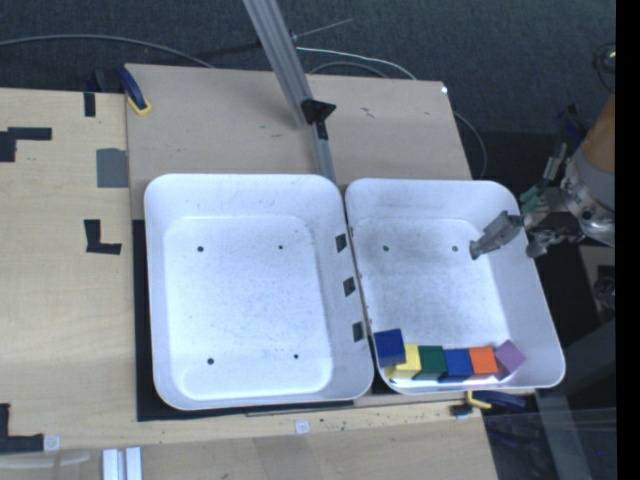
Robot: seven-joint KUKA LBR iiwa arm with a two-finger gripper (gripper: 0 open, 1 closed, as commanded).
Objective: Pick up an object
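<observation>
A row of small blocks lies along the front wall of the right bin (440, 208): a blue block (388, 346), a yellow one (405, 365), a green one (431, 360), a second blue one (458, 363), an orange one (483, 360) and a purple one (509, 355). My gripper (516, 240) hangs over the right rim of that bin, well behind the blocks. It is open, one grey finger (493, 235) reaching over the bin floor, and nothing sits between the fingers.
The left bin (160, 268) adjoins the right one along a divider with black clips (348, 286). A slanted metal pole (285, 53) rises behind the bins. Cables lie across the dark floor at the back.
</observation>
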